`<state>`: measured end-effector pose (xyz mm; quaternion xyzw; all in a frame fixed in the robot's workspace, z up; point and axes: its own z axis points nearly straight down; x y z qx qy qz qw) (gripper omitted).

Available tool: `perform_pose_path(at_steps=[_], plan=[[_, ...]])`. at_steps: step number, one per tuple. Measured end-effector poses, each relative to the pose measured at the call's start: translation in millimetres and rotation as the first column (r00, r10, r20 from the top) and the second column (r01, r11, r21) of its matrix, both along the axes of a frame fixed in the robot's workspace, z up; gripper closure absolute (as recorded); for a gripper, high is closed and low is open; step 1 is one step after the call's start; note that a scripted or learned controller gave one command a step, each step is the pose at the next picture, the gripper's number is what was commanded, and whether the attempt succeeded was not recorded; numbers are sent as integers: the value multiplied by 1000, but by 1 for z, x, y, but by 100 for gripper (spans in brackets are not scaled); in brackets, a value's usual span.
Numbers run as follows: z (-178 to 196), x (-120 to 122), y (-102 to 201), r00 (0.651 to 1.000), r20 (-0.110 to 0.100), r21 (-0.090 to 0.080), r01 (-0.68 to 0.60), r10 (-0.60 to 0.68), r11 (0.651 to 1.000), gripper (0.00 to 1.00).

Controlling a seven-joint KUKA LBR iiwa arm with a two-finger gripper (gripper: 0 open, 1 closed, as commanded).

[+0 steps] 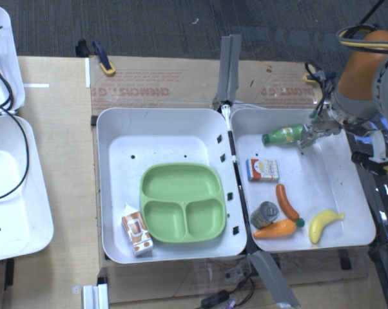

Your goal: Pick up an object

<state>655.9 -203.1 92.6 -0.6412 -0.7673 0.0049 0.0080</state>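
Observation:
In the right bin (349, 172) a green bottle (283, 136) lies on its side near the back wall. My gripper (309, 136) hangs low at the bottle's right end, close to or touching it. The grip itself is too small to make out. Further forward lie a small red, white and blue box (263, 170), a red sausage (286, 201), a grey can (266, 214), an orange carrot (278, 229) and a yellow banana (324, 224). The arm's orange band (365, 69) rises at the bin's back right corner.
The left bin (116, 172) holds a green divided plate (182, 202) and a small orange and white carton (136, 232) at its front left. A grey divider post (229, 69) stands between the bins at the back. White equipment with black cables (4, 140) sits far left.

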Motion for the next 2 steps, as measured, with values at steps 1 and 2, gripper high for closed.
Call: perform_pose_path(at_steps=[1,2], plan=[[0,0,0,1000,0,0,0,0,1000,0],[6,0,0,1000,-4,0,-1,1,1000,100]])
